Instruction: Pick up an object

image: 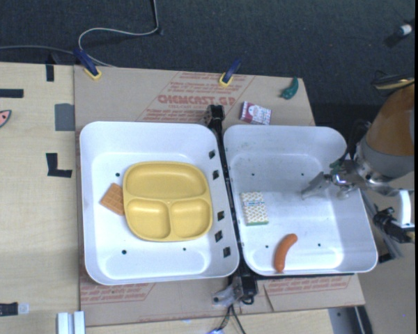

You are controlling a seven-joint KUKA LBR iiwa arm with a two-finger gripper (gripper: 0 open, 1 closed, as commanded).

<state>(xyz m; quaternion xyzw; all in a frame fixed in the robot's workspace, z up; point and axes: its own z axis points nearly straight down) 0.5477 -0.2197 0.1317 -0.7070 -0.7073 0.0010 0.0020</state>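
Presently, the left bin [97, 186] holds a yellow divided tray [168, 200] at its centre, with a tan cracker [113, 200] tucked at the tray's left edge. The right bin [292, 145] holds a small printed packet [254, 208] near its left wall and an orange sausage [285, 252] close to its front edge; these lie apart from each other. The gripper [311, 190] sits low over the right bin near its right wall, pointing left. It grasps nothing, and the view cannot settle how far it is spread.
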